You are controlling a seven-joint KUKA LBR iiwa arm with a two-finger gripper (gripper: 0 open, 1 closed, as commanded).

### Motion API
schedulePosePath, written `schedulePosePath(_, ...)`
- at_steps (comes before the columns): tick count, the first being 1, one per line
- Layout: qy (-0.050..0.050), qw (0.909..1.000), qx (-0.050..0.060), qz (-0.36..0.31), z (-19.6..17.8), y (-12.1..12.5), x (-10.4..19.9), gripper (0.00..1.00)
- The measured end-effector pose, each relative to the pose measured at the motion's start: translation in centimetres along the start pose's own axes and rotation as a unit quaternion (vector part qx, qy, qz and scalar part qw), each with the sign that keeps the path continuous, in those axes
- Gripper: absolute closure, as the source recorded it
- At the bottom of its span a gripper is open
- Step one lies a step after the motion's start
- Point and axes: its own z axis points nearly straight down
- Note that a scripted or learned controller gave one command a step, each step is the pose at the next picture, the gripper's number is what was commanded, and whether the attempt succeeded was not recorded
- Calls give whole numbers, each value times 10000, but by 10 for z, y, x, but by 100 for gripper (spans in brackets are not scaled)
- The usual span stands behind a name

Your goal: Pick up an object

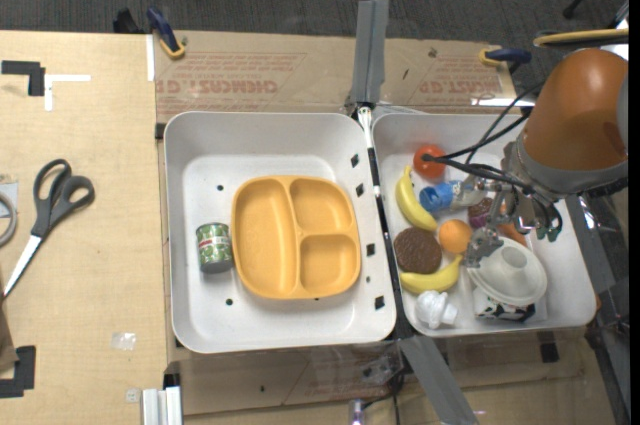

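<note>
My gripper (487, 238) hangs low over the middle of the right bin (572, 311), beneath the orange band of the arm (580, 113). It sits just right of an orange fruit (453, 234) and just above a white cup (512, 275). Around it lie a yellow banana (408, 201), a second banana (432, 277), a brown round disc (418, 250), a red ball (430, 162), a small blue object (436, 198) and a white lump (434, 311). The wrist and cables hide the gripper's tips.
The left bin (180, 243) holds a yellow divided plate (296, 236) and a green can (213, 246) lying beside it. Scissors (50, 203) rest on the wooden bench at the left. A grey divider post (370, 53) stands between the bins at the back.
</note>
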Motion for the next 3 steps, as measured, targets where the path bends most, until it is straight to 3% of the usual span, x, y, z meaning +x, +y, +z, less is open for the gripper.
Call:
schedulePosePath(1, -88, 9988, 6, 483, 33, 21, 6, 0)
schedulePosePath(2, -24, 9917, -1, 1284, 40, 34, -16, 0)
schedulePosePath(3, -62, 9918, 4, 1273, 28, 34, -18, 100)
